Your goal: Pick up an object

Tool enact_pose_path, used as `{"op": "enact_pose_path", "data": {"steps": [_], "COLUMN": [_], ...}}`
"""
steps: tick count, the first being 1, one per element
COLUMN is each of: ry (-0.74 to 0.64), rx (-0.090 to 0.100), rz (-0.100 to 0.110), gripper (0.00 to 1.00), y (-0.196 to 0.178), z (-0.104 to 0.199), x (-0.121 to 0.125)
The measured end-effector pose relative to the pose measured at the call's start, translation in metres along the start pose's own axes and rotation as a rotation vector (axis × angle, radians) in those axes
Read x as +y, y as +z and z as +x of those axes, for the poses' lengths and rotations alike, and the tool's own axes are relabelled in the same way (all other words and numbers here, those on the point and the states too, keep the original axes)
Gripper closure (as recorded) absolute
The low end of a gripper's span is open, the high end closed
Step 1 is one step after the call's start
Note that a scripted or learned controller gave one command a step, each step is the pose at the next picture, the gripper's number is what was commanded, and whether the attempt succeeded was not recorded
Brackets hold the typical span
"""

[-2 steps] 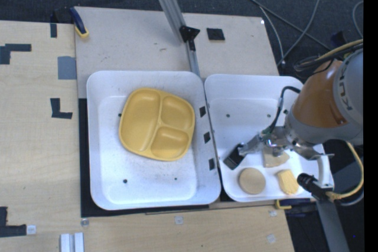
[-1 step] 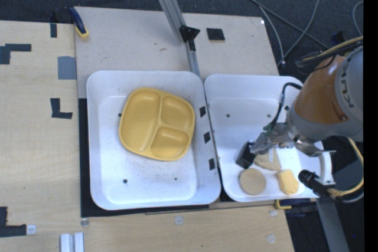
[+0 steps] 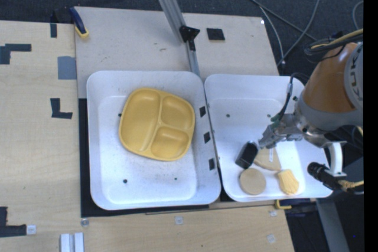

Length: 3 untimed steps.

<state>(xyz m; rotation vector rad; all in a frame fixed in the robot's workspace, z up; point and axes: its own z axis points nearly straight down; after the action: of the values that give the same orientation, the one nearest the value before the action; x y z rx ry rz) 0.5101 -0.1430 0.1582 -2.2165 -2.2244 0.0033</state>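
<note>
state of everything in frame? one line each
Yellow plate: flat, right side up, in the left bin.
Black block: tilted, in the right bin, near the gripper.
Round tan piece: lying flat, right bin.
Yellow piece: lying in the right bin, beside the tan piece.
Gripper: low over the right bin, fingers unclear.

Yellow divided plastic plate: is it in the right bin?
No, the yellow divided plastic plate lies in the left white bin; the right white bin holds smaller items.
</note>
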Motion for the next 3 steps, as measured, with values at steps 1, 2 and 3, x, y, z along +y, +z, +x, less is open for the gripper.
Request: {"op": "enact_pose_path", "data": {"steps": [1, 2, 3], "ry": [-0.001, -0.001, -0.006], "rx": [0.0, -0.001, 0.002], "rz": [-0.001, -0.002, 0.002], "gripper": [1.0, 1.0, 1.0], "y": [-0.04, -0.091, -0.092], "z": [0.004, 0.005, 0.061], "x": [0.002, 0.003, 0.01]}}
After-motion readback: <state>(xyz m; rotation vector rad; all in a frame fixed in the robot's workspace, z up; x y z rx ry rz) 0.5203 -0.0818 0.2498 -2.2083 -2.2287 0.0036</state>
